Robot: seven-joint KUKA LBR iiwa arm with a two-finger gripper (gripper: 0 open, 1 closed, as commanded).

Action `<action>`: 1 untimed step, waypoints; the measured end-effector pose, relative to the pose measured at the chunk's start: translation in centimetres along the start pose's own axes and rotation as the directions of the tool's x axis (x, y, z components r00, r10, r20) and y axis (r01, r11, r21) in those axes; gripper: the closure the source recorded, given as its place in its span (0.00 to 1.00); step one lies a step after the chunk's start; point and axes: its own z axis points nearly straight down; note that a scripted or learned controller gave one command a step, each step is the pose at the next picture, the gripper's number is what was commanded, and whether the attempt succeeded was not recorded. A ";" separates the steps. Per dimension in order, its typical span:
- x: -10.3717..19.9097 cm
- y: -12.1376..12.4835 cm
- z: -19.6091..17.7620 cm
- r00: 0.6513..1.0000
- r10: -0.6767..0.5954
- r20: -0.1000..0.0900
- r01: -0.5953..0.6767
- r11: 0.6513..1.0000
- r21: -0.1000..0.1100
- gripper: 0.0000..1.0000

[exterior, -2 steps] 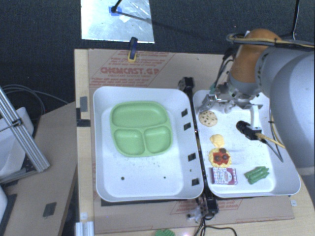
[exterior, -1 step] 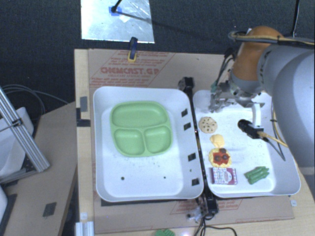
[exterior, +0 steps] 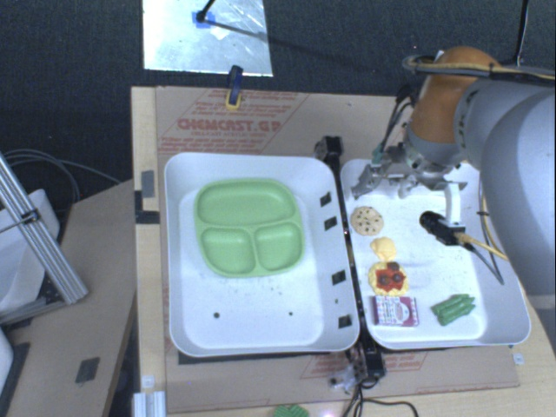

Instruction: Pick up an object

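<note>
My gripper (exterior: 372, 181) hangs low over the far left corner of the right bin (exterior: 499, 307), reaching in from the right. A round chocolate-chip cookie (exterior: 367, 221) lies just in front of it, a short gap away. Further toward the front along the bin's left side lie a small yellow piece (exterior: 383, 248), a red and yellow toy food piece (exterior: 387, 277) and a pink and white packet (exterior: 394, 310). A green bean pod (exterior: 453, 307) rests near the front right. Nothing shows between the gripper and any of these.
The left bin (exterior: 182, 233) holds a light green divided plate (exterior: 249, 227). A black hinge strip (exterior: 343, 250) runs between the bins. A cardboard sheet (exterior: 234, 120) lies under both, with a shiny foil square (exterior: 204, 24) beyond it.
</note>
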 end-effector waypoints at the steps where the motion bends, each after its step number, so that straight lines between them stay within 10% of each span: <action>1: -0.1 -5.8 1.2 1.000 0.008 -0.001 -0.008 1.000 0.010 0.00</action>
